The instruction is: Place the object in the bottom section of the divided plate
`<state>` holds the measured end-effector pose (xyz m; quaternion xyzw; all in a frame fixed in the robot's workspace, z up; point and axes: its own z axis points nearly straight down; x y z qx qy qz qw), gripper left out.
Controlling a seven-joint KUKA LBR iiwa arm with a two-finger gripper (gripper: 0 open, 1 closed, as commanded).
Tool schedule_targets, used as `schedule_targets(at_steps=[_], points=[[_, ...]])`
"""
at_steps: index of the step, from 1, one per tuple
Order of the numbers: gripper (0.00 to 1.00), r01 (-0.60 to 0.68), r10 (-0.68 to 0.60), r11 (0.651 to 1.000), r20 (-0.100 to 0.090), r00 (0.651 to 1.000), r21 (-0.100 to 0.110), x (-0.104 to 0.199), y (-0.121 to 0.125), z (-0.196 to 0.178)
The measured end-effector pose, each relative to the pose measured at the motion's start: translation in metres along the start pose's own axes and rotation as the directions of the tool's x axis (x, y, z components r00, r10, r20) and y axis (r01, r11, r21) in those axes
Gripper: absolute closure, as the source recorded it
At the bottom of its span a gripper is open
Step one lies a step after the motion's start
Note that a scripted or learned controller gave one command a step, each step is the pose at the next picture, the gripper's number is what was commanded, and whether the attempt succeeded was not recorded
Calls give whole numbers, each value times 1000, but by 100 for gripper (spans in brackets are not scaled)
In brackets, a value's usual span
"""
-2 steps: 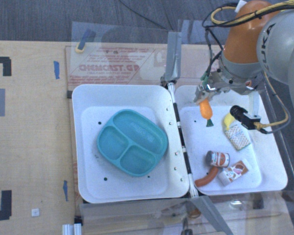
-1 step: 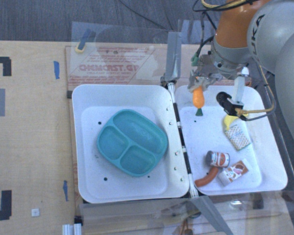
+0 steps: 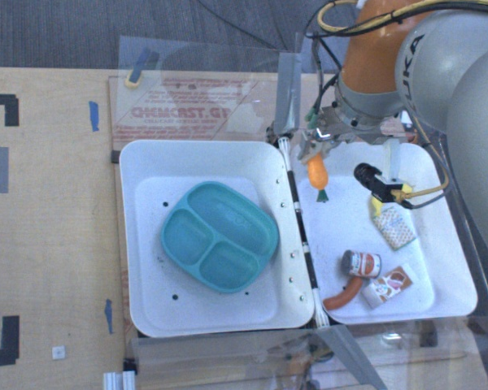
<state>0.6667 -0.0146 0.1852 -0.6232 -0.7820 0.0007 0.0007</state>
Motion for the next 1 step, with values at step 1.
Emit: schedule_targets(at_steps=[1], points=[[100,-74,74,997,0,997,-1,78,-32,0]])
